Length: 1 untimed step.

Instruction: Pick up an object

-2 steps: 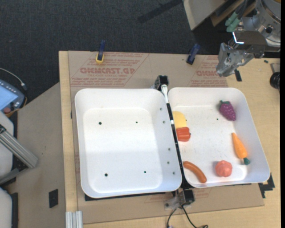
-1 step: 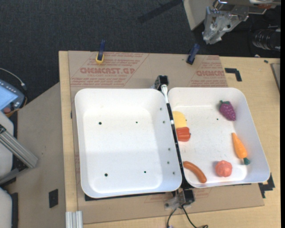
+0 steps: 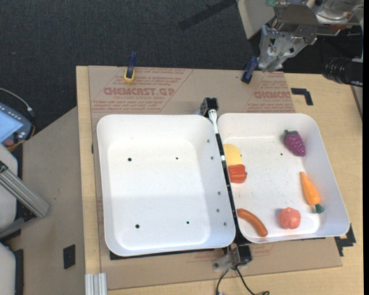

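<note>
My claw (image 3: 270, 62) hangs above the bench; grip state unreadable. Carrot (image 3: 309, 191): likely light, stiff, slick plastic. I'd pinch across its middle.

1. You can't see most of the arm (image 3: 323, 14); the top edge cuts it off.
2. The gripper (image 3: 270, 57) looks blurry.
3. The yellow toy (image 3: 232, 153) hides partly behind the bin wall (image 3: 222, 167) and the red pepper (image 3: 237, 173).

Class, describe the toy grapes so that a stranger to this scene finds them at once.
Start at the right-hand white bin. Go to its far right corner: the grapes lie there alone, the one purple, knobbly thing, beyond the orange carrot.
</note>
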Motion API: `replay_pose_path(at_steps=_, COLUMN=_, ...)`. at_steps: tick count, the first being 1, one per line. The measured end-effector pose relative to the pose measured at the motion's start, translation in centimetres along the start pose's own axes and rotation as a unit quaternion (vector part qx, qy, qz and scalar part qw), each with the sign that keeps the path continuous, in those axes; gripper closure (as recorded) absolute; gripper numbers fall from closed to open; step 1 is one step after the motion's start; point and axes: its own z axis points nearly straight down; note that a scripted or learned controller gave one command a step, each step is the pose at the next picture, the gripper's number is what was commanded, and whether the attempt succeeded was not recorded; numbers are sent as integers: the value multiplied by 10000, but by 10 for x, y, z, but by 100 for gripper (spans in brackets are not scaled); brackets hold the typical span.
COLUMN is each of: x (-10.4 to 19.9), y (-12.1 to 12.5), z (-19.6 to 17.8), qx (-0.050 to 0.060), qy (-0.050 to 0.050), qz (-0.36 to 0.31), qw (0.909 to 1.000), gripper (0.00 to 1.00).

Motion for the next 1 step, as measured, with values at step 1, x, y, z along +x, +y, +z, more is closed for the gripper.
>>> replay_pose_path(at_steps=1, x=-5, y=-14, z=32, qx=13, qy=-5, qz=19, qw=10000, gripper=100)
